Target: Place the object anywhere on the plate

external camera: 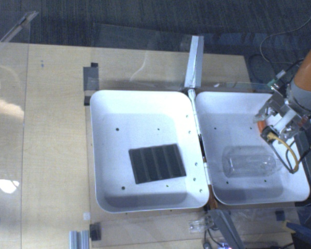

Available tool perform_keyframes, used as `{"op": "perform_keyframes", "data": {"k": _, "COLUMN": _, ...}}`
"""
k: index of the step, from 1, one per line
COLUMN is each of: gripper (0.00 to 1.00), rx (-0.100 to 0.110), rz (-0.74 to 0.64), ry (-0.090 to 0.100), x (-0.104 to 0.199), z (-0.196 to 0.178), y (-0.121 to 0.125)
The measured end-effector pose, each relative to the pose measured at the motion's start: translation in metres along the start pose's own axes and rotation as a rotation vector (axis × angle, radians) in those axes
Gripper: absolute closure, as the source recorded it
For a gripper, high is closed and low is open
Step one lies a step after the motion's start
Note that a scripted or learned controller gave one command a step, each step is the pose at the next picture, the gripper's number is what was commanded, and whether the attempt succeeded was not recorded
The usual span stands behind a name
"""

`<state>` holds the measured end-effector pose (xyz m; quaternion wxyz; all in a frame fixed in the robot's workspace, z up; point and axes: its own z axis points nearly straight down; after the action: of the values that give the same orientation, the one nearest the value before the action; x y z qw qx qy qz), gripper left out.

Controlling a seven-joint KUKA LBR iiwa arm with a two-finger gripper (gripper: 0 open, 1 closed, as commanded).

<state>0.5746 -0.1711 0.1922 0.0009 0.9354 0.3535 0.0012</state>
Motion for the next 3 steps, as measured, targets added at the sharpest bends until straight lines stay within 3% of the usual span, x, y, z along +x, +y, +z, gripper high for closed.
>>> {"op": "perform_keyframes", "data": {"k": 1, "gripper": 0.0, "rx": 0.002, "rz": -0.037, "ry": -0.001, "x": -0.014, "z": 0.005, "y": -0.015}}
{"op": "perform_keyframes", "data": {"k": 2, "gripper": 0.0, "rx": -0.001, "rz": -0.071, "ry": 0.001, "x": -0.025, "z": -0.002, "y": 0.012}}
{"op": "perform_keyframes", "data": {"k": 3, "gripper": 0.0, "rx": 0.001, "rz": -0.013, "ry": -0.001, "x": 0.008, "z": 0.036, "y": 0.017}}
